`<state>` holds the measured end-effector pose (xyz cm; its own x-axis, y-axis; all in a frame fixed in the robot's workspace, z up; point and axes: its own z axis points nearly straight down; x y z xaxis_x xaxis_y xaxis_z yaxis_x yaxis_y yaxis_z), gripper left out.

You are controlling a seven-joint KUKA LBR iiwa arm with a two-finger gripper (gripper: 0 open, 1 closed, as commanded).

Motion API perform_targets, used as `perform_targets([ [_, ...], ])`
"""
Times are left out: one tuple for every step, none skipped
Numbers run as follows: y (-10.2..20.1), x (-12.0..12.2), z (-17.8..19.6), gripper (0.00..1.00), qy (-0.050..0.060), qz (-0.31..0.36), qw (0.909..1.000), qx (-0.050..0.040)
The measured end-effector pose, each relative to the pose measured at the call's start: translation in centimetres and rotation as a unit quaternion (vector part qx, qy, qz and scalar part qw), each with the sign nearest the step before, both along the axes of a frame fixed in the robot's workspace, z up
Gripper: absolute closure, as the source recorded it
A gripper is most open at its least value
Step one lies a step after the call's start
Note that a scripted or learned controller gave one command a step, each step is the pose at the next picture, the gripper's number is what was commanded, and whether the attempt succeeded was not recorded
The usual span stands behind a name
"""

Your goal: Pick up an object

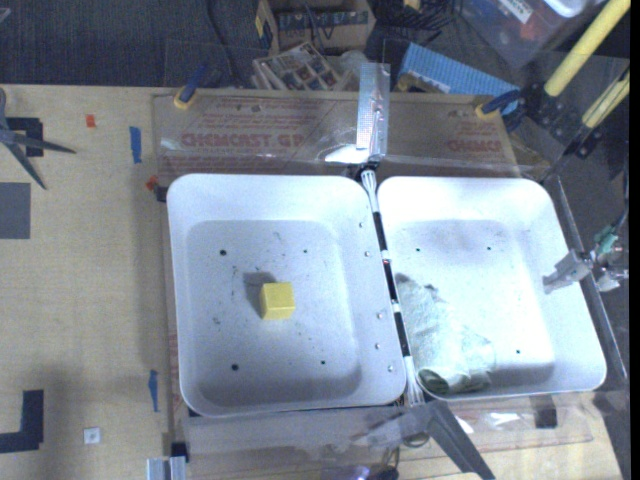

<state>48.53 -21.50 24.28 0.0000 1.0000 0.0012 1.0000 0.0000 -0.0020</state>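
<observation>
A small yellow block (278, 300) lies on the floor of the left white bin (195, 228), a little left of the bin's middle. A rolled white and pale green cloth (445, 340) lies in the right white bin (530, 213), along its left wall and reaching down to the front left corner.
A metal clamp (575, 268) grips the right bin's right rim. A clear plastic sheet with red lettering (250, 133) lies behind both bins. Boxes, cables and a yellow bar (597, 30) crowd the back. Bare wooden bench (70, 298) stretches to the left.
</observation>
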Motion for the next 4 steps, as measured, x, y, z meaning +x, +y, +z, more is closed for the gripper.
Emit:
perform_targets([
  [2.8, 1.2, 5.1, 0.00, -0.003, 0.049, 0.9988, -0.0016],
  [-1.0, 2.7, 3.9, 0.00, -0.004, 0.108, 0.9941, -0.0024],
  [-1.2, 2.7, 5.1, 1.00, -0.006, 0.107, 0.9943, -0.0044],
  [-0.7, 9.0, 11.5, 1.00, -0.005, 0.263, 0.9648, -0.0035],
])
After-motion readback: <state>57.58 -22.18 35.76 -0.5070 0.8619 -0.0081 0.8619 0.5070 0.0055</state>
